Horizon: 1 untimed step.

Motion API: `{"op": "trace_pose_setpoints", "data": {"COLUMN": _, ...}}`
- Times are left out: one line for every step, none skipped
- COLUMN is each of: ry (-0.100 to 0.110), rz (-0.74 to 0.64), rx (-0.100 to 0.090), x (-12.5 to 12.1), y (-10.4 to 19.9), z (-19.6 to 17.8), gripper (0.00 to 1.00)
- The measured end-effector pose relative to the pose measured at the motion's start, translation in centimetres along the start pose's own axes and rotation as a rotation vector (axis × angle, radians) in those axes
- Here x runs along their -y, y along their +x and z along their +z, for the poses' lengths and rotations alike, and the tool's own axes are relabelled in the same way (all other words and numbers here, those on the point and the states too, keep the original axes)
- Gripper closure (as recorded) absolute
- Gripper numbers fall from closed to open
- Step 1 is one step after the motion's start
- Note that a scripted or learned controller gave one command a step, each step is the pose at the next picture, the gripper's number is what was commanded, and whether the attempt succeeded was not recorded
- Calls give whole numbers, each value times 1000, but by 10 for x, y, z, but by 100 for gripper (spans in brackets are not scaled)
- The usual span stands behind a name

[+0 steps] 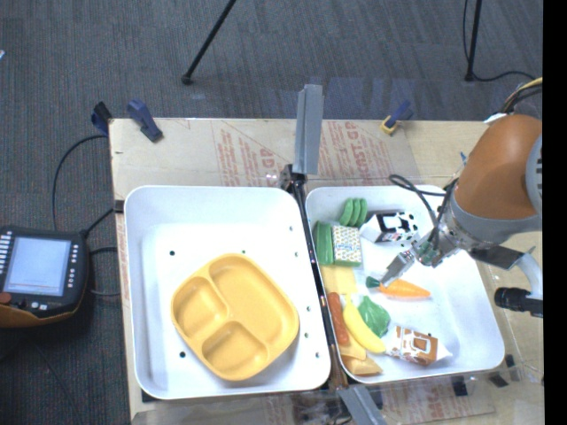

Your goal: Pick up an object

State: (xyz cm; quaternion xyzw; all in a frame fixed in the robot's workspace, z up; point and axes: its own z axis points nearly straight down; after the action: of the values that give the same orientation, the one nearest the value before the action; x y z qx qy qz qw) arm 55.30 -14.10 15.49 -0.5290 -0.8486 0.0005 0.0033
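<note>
Nearest me in the right bin (493, 326) lie a small orange-and-white packet (415, 344) and a banana (358, 325) with a green piece (376, 314) against it. Just beyond sits the carrot (405, 289), which I take as the target. The gripper (396, 269) hangs right above the carrot's left end, touching or nearly so. I cannot tell how wide it stands. I judge this the final approach, grasp not yet made. Next I need a short, straight drop and a firm close across the carrot. The green piece crowds in just beside it. Farther back are a patterned packet (346, 244), a green ribbed item (353, 210) and a black-and-white object (393, 226). The left bin (151, 237) holds a yellow divided tray (234, 315).
</note>
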Motion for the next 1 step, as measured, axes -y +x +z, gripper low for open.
{"op": "trace_pose_setpoints", "data": {"ry": 0, "rz": -169, "rx": 0, "x": -17, "y": -10, "z": 71, "gripper": 0}}
